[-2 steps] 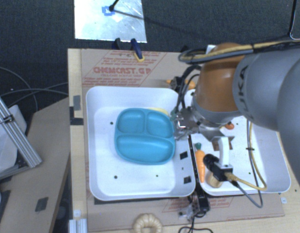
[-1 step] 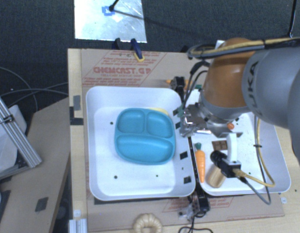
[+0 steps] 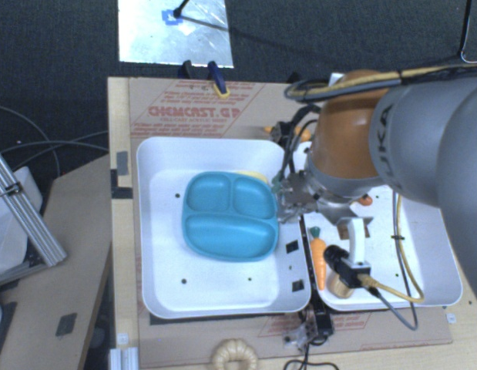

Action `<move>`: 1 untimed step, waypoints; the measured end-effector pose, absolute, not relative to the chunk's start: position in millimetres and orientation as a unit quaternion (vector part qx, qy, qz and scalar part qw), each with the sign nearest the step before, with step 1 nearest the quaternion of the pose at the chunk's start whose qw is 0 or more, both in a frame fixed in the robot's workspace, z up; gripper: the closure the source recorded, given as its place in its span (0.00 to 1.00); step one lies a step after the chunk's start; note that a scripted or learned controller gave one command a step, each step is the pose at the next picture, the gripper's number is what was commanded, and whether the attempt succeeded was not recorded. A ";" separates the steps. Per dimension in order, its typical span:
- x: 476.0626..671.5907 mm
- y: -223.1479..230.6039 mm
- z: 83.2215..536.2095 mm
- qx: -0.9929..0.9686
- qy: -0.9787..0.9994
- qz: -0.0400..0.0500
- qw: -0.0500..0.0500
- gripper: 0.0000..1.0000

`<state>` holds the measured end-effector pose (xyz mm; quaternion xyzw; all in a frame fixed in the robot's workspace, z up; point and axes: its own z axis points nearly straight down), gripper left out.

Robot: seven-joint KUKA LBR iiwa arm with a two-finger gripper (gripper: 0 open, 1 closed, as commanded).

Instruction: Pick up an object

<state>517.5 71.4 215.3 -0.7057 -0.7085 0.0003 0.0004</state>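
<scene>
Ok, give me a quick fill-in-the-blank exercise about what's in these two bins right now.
1. The blue divided plate lies in the ____ bin as the camera sees it.
2. The plate has ____ compartments.
3. The carrot in the right bin is coloured ____.
4. The arm has an orange band and a ____ body.

Missing words: left; three; orange; grey

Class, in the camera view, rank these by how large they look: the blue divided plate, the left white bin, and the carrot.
1. Left white bin, largest.
2. Blue divided plate, lying inside that bin.
3. Carrot, smallest, in the right bin.
</scene>
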 end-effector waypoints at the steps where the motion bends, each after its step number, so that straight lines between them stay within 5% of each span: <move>1: 522.2 67.5 215.1 -0.706 -0.708 0.000 0.000 1.00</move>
